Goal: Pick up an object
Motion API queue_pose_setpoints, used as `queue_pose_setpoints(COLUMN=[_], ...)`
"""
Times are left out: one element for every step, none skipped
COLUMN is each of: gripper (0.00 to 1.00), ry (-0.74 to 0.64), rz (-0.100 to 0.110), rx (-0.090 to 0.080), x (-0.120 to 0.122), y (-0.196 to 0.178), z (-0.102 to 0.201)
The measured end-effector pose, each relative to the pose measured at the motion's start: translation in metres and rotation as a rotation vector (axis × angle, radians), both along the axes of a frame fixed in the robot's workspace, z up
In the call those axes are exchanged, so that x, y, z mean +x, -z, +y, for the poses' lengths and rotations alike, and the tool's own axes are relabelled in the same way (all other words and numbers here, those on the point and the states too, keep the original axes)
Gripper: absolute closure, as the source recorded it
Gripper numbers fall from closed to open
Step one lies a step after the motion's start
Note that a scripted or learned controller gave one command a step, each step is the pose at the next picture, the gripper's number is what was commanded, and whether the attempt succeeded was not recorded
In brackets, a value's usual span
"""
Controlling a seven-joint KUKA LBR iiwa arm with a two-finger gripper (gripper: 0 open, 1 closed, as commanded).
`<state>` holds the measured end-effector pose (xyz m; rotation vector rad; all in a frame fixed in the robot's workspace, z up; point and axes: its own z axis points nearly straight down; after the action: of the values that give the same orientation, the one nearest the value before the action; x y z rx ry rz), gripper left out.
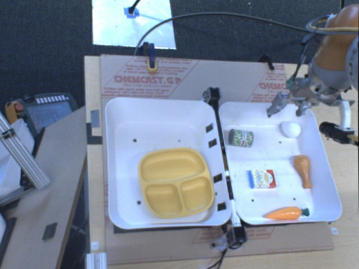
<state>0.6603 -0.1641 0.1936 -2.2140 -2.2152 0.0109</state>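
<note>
End effector (pixel 288 105) is hovering open and wide, holding nothing, over the right bin's (pixel 332 198) far edge, probably lining up on the white egg (pixel 290 129) lying just below it. Can (pixel 240 138), small box (pixel 262 179), wooden piece (pixel 303 170) and carrot (pixel 288 213) are sitting scattered there; yellow tray (pixel 175 182) is filling the left bin (pixel 123 128). Box label is too blurry to read.
</note>
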Motion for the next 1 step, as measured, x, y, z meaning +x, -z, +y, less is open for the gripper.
queue_pose_setpoints(gripper=[0.00], ry=[-0.003], rz=[-0.013], rx=[-0.002], x=[0.0029], y=[-0.0090], z=[0.0005])
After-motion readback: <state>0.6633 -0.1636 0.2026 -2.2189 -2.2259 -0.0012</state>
